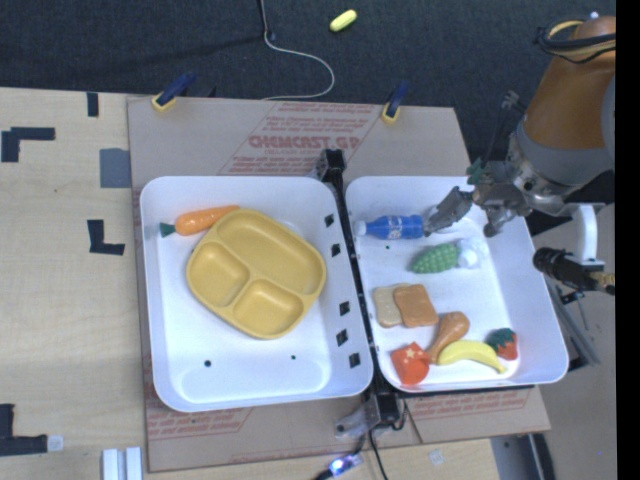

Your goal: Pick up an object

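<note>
My gripper (468, 218) hangs over the back of the right bin (520, 268), open, with nothing between its fingers. Its left finger (443, 212) is just right of a blue bottle (393, 228) lying on its side. A green bunch of grapes (435, 259) lies a little in front of the gripper. Further forward lie a toast slice (405, 306), a chicken drumstick (448, 330), a banana (472, 354), a red strawberry (410, 363) and a small red and green fruit (503, 342).
The left bin (165, 298) holds a yellow divided plate (256, 271) and an orange carrot (205, 220) at its back left. A black divider (345, 268) runs between the bins. A cable (300, 58) and a small yellow object (343, 20) lie behind the bench.
</note>
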You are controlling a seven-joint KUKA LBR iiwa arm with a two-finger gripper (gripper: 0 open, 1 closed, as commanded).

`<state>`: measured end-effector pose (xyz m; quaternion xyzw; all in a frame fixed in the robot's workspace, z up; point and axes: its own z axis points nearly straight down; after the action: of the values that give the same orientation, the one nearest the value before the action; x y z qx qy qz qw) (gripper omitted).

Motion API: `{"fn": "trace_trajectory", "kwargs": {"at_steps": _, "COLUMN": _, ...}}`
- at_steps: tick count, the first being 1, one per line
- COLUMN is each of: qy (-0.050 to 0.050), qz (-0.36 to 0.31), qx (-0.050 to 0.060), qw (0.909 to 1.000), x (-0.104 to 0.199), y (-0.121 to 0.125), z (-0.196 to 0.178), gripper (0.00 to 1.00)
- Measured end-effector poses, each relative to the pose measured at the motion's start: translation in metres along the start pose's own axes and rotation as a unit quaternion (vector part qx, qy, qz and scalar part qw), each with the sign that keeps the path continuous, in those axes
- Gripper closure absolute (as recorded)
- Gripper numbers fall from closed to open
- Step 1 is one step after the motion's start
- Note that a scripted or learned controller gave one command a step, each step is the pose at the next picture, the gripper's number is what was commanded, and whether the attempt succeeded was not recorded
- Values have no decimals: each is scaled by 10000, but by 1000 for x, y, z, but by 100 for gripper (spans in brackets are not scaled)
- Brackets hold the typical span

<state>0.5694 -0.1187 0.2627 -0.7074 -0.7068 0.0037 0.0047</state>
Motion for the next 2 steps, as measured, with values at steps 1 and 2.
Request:
{"fn": "trace_trajectory", "kwargs": {"at_steps": 1, "qy": -8, "qz": -12, "qx": -53, "qw": 10000, "x": 0, "y": 2, "z": -5, "gripper": 0}}
{"fn": "trace_trajectory", "kwargs": {"at_steps": 2, "qy": -7, "qz": -10, "qx": -25, "qw": 10000, "x": 10, "y": 6, "z": 47, "gripper": 0}}
